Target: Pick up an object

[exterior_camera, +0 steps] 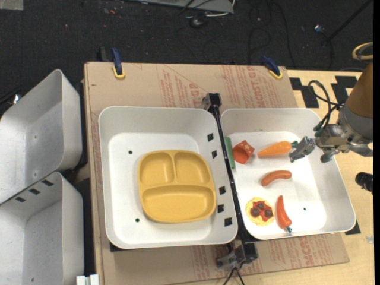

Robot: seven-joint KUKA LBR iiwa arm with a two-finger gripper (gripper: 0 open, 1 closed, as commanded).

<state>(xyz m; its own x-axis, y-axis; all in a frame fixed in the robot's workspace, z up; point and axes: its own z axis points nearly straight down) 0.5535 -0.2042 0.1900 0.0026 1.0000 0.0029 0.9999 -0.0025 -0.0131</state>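
Carrot (275,149) lies in the right bin (332,183), in its upper part, long axis near horizontal with the tip pointing toward the bin's right wall. My gripper (311,149) sits just beside that tip, at the right side of the same bin. I reach in from the right; my grey wrist and the orange band above it stand over the bin's right rim. One dark finger (300,149) extends toward the carrot's tip, close to it; whether it touches cannot be determined. Jaw state: spread apart, with nothing between the fingers.

Other contents of the right bin, 4 items:
1. Red pepper piece (243,152), left of the carrot and apart from it, near the divider between the bins.
2. Sausage (276,177), below the carrot, tilted slightly, apart from all other items.
3. Small pizza (260,211), yellow with red toppings, near the bin's lower edge.
4. Red chili (282,212), just beside the pizza on its right, lying nearly upright in the view.

A green strip (229,153) lies along the left wall of the right bin, next to the pepper piece.

The left bin (119,129) holds 1 yellow divided plate (176,186) with 3 compartments, placed near its centre.
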